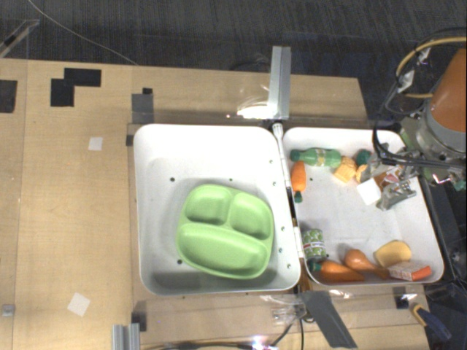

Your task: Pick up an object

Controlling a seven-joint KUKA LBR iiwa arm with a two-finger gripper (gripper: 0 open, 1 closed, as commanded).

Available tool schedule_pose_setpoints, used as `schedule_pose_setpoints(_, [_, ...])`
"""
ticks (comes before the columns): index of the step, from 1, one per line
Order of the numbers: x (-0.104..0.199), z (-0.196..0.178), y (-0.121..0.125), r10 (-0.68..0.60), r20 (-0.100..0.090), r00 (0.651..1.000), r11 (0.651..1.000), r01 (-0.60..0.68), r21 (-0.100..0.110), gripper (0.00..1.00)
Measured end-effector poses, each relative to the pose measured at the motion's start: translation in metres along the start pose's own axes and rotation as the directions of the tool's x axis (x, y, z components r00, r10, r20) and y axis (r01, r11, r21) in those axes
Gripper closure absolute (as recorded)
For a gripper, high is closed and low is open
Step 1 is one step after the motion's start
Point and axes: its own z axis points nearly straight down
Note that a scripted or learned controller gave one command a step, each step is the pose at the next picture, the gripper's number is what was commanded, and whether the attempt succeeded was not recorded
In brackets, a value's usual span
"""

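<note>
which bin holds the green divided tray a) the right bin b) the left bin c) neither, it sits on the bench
b: the green divided tray lies flat inside the left bin, while the right bin holds the small toy food items.
</note>
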Motion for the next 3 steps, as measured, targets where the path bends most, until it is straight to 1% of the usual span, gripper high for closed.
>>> schedule_pose_setpoints(1, [0.02, -0.014, -0.067, -0.288, 0.0, 0.958, 0.958, 0.288, 0.0, 1.0])
schedule_pose_setpoints(2, [-0.012, -0.008, -0.012, -0.246, 0.002, 0.969, 0.969, 0.246, -0.003, 1.0])
schedule_pose_setpoints(3, [-0.006, 0.046, 0.053, -0.288, -0.002, 0.957, 0.957, 0.288, -0.009, 1.0])
